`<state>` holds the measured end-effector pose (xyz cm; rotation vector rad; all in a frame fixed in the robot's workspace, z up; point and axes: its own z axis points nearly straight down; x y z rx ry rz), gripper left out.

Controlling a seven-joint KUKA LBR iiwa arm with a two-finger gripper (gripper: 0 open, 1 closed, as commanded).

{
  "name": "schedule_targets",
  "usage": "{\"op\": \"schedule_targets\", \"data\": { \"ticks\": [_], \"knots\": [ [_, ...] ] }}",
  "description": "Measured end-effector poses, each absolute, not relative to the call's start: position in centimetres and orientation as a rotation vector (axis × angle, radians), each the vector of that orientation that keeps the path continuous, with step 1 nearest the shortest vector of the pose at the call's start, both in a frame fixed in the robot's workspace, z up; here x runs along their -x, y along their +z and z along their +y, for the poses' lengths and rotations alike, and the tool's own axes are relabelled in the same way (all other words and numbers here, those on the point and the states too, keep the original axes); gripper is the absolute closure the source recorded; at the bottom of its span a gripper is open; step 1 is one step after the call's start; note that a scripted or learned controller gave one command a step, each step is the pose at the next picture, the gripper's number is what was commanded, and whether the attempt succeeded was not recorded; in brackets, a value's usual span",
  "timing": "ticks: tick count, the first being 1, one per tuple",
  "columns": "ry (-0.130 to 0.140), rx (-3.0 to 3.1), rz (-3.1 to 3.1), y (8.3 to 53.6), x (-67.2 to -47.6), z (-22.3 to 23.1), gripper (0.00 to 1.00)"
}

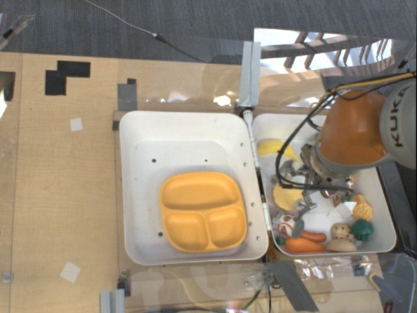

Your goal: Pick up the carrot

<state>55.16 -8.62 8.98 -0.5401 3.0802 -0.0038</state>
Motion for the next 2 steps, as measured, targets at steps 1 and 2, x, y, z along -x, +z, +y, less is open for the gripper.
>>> {"op": "schedule_targets", "data": {
  "ticks": [1, 2],
  "knots": [
    [-0.006, 0.544, 3.070, 10.1, -55.5, -8.5, 1.00],
    [-0.010, 0.441, 3.101, 12.4, -53.5, -19.0, 1.00]
  ]
}}
